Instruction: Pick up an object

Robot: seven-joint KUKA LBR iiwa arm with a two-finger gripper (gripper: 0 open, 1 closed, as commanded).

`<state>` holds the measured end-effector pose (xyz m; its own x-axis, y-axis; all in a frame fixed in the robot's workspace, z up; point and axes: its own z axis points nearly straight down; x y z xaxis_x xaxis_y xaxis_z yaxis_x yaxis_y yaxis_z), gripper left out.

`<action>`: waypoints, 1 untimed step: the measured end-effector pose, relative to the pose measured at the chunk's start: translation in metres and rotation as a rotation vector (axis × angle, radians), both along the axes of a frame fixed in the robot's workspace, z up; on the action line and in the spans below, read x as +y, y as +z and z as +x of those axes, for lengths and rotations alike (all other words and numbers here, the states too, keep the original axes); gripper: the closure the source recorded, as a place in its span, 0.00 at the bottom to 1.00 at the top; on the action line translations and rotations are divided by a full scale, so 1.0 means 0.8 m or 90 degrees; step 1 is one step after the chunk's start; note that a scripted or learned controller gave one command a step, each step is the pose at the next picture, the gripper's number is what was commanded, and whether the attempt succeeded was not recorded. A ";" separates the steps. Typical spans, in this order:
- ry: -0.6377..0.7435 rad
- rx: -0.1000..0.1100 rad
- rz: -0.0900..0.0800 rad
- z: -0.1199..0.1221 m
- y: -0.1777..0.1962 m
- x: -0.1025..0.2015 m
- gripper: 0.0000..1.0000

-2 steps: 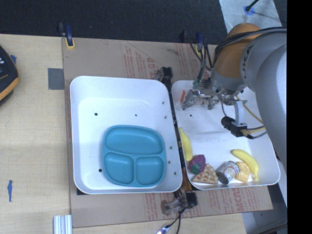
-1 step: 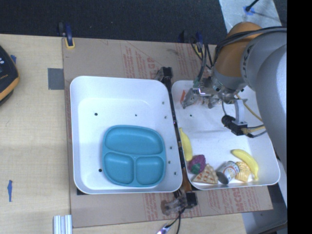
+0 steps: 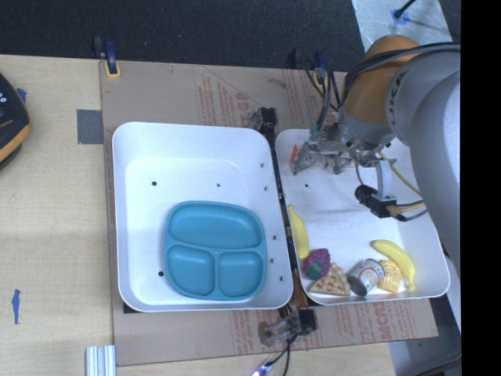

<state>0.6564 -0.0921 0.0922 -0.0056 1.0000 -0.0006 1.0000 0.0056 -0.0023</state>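
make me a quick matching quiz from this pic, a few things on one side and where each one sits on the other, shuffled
Things:
1. blue plastic divided plate
2. silver metal can
3. yellow toy banana with a curved shape
4. gripper

Places:
A. far end of the right white bin
B. near end of the right bin, between the waffle-patterned wedge and the corn cob
C. left white bin
D. near right corner of the right bin

Pairs: 1-C, 2-B, 3-D, 4-A

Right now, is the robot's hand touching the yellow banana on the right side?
Apart. The camera view shows the hand up at the far end of the right bin, with bare white floor between it and the banana near the front.
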 end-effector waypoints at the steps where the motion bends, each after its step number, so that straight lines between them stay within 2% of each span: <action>1: 0.000 0.000 0.000 0.000 0.000 -0.001 0.00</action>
<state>0.6564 -0.0926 0.0922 -0.0058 1.0000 -0.0007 1.0000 0.0058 -0.0023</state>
